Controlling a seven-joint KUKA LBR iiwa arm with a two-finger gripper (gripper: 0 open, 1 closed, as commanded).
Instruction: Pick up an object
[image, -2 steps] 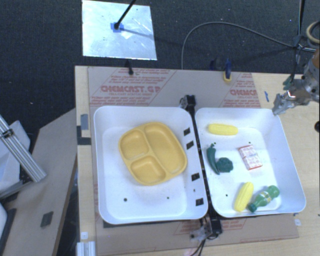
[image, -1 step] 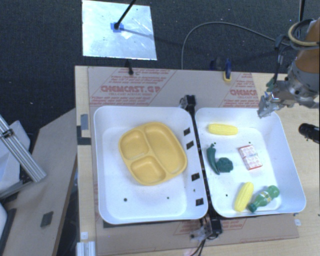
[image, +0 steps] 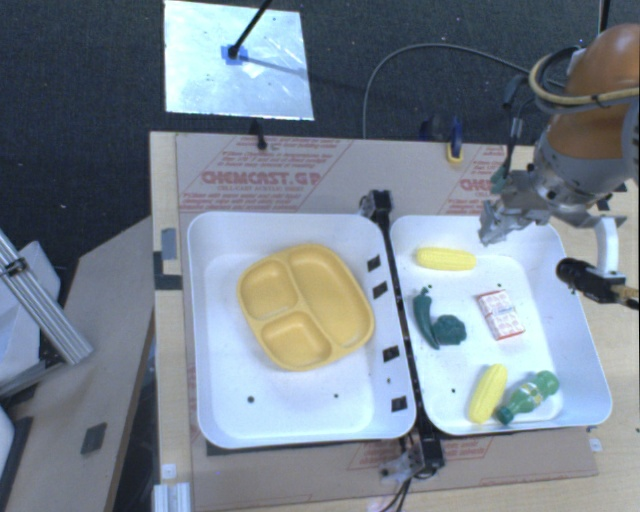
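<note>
In the right bin lie a yellow corn cob near the back, a dark green pepper-like toy at its left side, a small red and white box in the middle, a second yellow corn cob and a green bottle at the front. My gripper hangs over the back edge of the right bin, up and to the right of the back corn cob, with nothing seen between its fingers.
The left bin holds a yellow divided tray. A row of black clips runs along the seam between the bins. A black part juts in over the right bin's right wall. Cables arc behind the bench.
</note>
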